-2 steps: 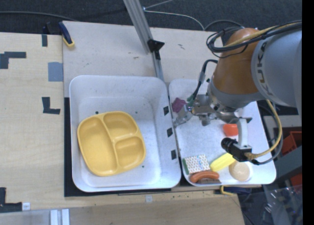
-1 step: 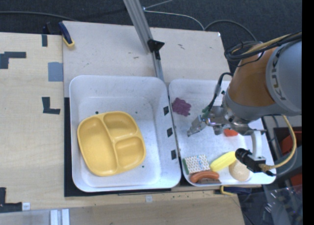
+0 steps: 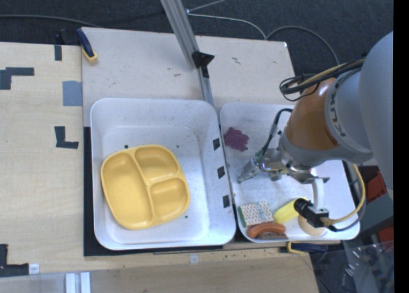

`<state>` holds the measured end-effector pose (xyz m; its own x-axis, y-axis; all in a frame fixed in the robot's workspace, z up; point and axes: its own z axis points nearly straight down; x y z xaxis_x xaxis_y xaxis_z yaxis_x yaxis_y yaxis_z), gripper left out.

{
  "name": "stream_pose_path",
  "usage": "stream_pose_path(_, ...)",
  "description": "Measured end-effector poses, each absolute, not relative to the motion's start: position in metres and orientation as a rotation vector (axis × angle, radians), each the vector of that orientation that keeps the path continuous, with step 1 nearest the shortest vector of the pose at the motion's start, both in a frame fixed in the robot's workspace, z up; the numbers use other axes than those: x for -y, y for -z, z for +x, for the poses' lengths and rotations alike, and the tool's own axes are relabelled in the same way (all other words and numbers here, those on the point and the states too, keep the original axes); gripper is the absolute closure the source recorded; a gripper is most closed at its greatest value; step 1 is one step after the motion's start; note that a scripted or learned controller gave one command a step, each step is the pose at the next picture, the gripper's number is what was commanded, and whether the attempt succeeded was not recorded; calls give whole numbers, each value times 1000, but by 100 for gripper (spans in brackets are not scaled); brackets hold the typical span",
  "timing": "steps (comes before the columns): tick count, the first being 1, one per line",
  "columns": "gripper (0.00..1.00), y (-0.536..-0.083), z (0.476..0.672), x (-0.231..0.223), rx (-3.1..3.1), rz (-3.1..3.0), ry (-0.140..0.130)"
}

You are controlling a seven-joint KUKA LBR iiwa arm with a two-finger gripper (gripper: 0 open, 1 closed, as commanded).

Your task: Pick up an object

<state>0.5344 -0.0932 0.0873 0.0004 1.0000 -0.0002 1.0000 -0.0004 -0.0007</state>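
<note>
The right white bin (image 3: 254,113) holds several small objects. A purple lump (image 3: 236,138) lies near its far left. Along the near wall are a speckled square pad (image 3: 254,212), an orange piece (image 3: 266,229), a yellow piece (image 3: 285,212) and a tan round item (image 3: 311,222). My gripper (image 3: 250,170) hangs low over the middle of this bin, between the purple lump and the pad. It points toward the bin's left wall. Nothing is visibly held.
The left white bin (image 3: 102,114) holds a yellow divided plate (image 3: 146,185). A slanted metal rail (image 3: 181,23) ends at a black clamp behind the bins. The grey arm with its orange band (image 3: 310,122) covers the right bin's far right part. Cables (image 3: 307,80) loop above it.
</note>
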Motion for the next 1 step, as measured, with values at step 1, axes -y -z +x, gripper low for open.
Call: stream_pose_path(1,0,-205,662,45,2234,-2220,12)
